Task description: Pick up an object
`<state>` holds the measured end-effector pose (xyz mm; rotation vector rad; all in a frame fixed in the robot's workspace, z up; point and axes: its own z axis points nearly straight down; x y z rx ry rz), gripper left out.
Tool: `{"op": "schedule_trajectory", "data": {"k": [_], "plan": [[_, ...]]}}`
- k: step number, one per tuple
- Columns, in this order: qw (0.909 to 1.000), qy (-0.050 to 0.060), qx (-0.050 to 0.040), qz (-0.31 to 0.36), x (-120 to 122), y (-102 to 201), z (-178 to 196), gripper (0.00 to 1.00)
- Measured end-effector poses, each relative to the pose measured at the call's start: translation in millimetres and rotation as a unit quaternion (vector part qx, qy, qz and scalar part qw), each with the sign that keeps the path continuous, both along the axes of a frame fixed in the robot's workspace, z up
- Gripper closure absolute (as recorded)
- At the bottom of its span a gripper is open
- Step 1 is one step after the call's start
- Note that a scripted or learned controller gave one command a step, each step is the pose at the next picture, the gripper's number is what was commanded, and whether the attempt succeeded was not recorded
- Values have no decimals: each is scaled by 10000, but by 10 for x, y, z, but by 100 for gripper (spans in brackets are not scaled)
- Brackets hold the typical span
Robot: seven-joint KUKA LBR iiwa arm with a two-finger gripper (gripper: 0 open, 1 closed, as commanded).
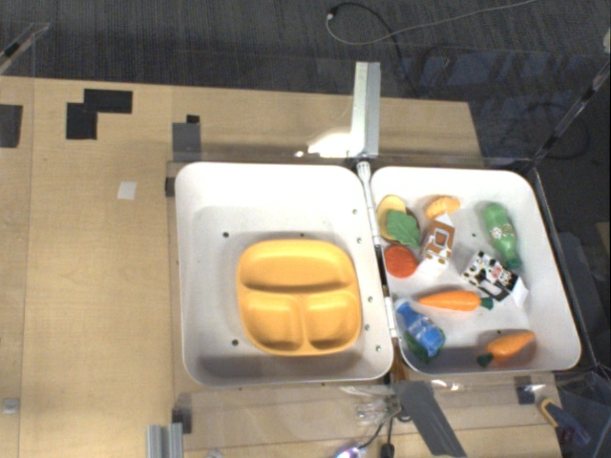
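One camera hangs above the pale wooden bench (86, 284), looking down at a slant from well back. It takes in both shallow white plastic bins (205, 256) side by side near the bench's right edge, bare board to their left, and dark grey carpeted floor (191, 17) beyond the far edge.

You see dark grey bulk (579, 426) at lower right corner, small orange fleck (547, 409) on its edge; whether arm, cannot tell.
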<state>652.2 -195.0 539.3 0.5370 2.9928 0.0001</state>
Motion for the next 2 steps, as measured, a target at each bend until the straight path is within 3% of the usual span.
{"op": "schedule_trajectory", "data": {"k": [2], "plan": [[9999, -123, -26, 23, 15, 19, 286, 100]]}}
